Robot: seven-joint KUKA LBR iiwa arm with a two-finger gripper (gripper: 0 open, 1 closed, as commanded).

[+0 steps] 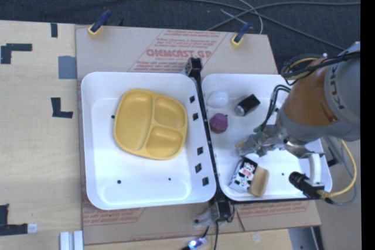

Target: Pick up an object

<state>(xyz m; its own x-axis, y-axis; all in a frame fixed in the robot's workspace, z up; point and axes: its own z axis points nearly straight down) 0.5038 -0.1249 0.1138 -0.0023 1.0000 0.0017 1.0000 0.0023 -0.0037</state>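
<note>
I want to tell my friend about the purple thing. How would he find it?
Look in the right bin, along its left wall beside the divider. The small purple object sits just below a white ball. Nothing else there is purple.

Arm (319,105) low — gripper (253,148) leftward

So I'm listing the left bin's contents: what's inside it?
Inside the left bin lies a yellow tray with three compartments. Whatever is under the tray is covered.
</note>
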